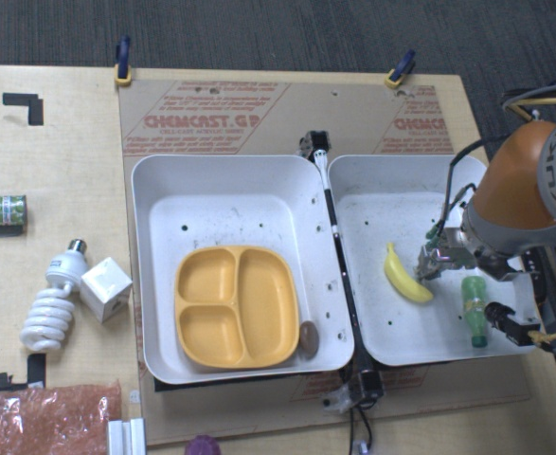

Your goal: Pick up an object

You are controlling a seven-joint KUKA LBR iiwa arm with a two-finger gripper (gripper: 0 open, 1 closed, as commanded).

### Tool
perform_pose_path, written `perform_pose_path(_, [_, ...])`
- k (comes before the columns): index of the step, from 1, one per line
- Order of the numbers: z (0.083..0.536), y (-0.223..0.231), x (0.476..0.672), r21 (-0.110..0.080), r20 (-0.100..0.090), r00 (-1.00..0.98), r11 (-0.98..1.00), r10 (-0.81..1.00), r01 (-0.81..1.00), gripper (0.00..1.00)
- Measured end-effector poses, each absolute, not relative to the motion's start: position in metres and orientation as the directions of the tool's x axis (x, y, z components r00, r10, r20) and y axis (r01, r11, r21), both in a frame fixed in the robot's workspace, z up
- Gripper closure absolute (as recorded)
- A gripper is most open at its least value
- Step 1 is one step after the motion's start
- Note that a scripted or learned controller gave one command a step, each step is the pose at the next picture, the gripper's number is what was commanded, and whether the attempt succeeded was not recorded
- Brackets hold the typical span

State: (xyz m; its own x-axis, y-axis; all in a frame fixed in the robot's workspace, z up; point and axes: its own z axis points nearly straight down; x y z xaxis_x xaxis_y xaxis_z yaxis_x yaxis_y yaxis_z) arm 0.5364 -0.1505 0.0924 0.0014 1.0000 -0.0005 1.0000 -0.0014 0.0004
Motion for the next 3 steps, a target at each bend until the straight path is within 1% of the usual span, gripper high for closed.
perform_pose_path(1, [0.092, -0.117, 0.570, 0.001, -0.001, 0.000, 0.000, 1.000, 1.000, 0.00])
perform_pose_path(2, [0.092, -0.105, 0.495, 0.000, 0.000, 0.002, -0.002, 1.000, 1.000, 0.00])
perform_pose_path(3, [0.102, -0.105, 0.496, 0.003, -0.001, 0.004, -0.004, 1.000, 1.000, 1.00])
